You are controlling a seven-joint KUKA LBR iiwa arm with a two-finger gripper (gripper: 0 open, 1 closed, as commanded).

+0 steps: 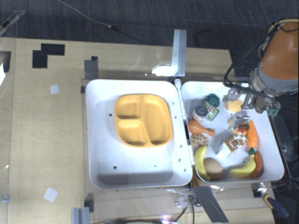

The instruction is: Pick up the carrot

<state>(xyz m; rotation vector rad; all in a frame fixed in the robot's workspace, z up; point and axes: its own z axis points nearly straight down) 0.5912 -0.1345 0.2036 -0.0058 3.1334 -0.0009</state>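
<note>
My arm reaches in from the right, wrist pointed down.
My orange band (280, 55) sits high at the right edge; the grey wrist (273, 84) hangs below it, and my claw (243, 115) dangles lower left, its metal fingers (244, 112) pointing downward.

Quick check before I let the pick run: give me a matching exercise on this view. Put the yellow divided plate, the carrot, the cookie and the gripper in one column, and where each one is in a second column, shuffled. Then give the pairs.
Things:
1. yellow divided plate
2. carrot
3. cookie
4. gripper

Places:
A. near the right bin's right wall
B. by the right bin's left wall, above the banana
C. over the right bin's upper right part, just above the carrot
D. middle of the left bin

Pairs: 1-D, 2-A, 3-B, 4-C
</note>
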